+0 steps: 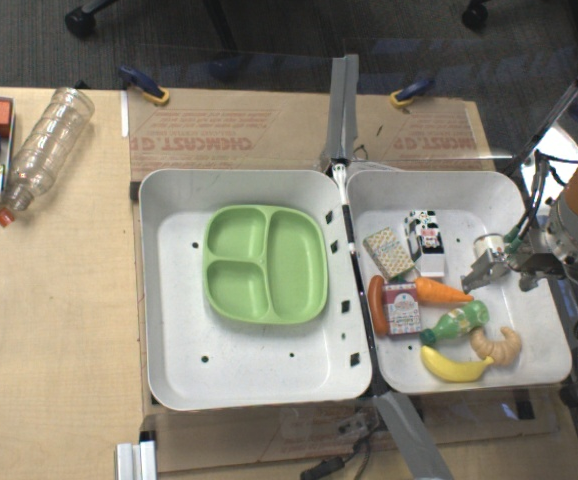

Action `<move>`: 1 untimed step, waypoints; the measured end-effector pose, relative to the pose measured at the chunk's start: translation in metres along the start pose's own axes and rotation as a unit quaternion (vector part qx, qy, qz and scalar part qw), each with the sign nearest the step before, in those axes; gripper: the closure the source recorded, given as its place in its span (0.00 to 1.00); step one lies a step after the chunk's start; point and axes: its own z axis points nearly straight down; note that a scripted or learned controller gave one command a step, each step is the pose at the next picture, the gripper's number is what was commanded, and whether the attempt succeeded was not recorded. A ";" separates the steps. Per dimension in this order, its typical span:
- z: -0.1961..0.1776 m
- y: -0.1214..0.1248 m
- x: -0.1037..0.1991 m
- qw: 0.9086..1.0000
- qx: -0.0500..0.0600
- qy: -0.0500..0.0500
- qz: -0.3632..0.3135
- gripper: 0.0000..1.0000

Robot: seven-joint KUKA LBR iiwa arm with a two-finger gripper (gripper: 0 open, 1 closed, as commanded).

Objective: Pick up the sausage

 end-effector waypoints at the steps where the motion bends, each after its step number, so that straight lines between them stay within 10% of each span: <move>1: 0.128 0.018 -0.071 0.999 -0.001 0.004 0.048 0.00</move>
